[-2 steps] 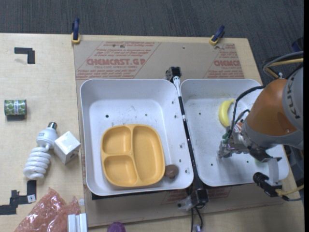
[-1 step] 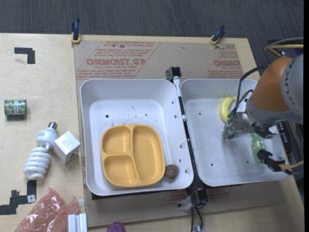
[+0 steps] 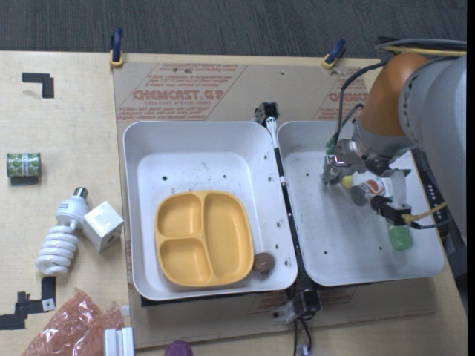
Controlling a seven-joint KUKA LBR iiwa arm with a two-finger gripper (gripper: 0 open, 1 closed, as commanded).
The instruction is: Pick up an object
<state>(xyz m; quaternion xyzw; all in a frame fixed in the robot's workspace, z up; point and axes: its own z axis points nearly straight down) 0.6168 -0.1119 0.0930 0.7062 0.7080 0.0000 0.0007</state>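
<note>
My gripper (image 3: 335, 170) is low in the right bin (image 3: 326, 251), near its back middle. A small yellow piece (image 3: 346, 182) lies right beside the gripper's tip, and I cannot tell whether they touch. Just to its right are a grey round object (image 3: 360, 196) and a white and red object (image 3: 375, 186), partly hidden by the wrist. A pale green object (image 3: 401, 238) rests near the bin's right wall. In the left bin (image 3: 141, 199), a yellow divided plate (image 3: 204, 237) lies flat with a small brown lump (image 3: 263, 262) at its right corner.
The arm's grey body and orange band (image 3: 393, 87) hang over the right bin's back right, with cables trailing to the green object. Left of the bins lie a spiral light bulb (image 3: 61, 236), a white cube (image 3: 102, 225), a green can (image 3: 23, 166) and a pink mesh bag (image 3: 74, 325).
</note>
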